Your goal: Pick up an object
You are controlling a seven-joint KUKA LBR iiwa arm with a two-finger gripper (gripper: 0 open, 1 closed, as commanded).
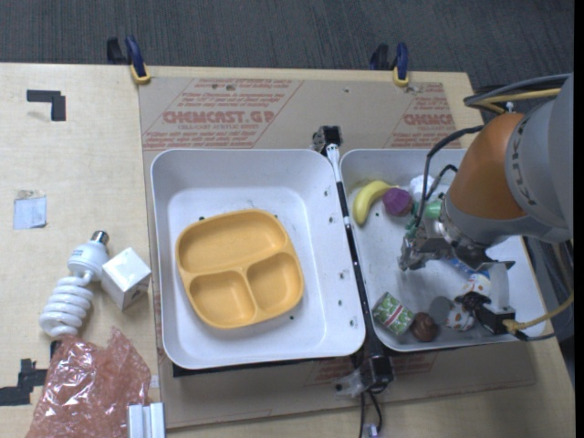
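Maybe the gripper (412,255), down in the right bin (525,290) with its hold too hidden to tell, grabs nothing, since the banana (366,198) lies up beside it.

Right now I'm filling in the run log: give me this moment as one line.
hand: low in right bin | banana, purple ball: far corner | yellow tray: left bin

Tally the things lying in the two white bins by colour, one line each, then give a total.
Yellow: 2, the divided plate and the banana
Purple: 1, the ball
Green and white: 1, the packet
Brown: 1, the round lump
Grey: 1, the disc
Total: 6 clearly seen; the arm hides part of the right bin.
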